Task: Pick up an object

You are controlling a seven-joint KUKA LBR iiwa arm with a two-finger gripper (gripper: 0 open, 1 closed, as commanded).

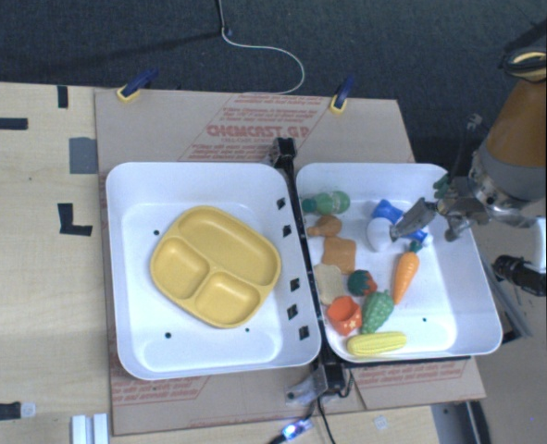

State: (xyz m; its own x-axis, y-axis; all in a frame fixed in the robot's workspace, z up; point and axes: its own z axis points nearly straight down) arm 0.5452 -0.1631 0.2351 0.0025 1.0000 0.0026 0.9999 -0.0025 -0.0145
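Note:
The right bin (467, 331) holds several toy foods. A carrot (404, 276) lies near its middle. A yellow corn cob (377, 343) rests along the front wall. A green bumpy vegetable (378, 310) and a red-orange piece (344, 314) lie beside the corn cob. A tan slice (340, 252), a green item (331, 202) and a blue-and-white piece (382, 212) sit farther back. My gripper (410, 222) hangs low over the bin's back right, just above the carrot's top and beside a white piece (377, 236). A small blue piece (419, 240) shows under it.
The left bin (130, 248) holds a yellow divided plate (216, 265). A black divider with clips (296, 248) runs between the bins. The grey arm with its orange band (518, 137) comes in from the right. Cardboard lies under both bins.

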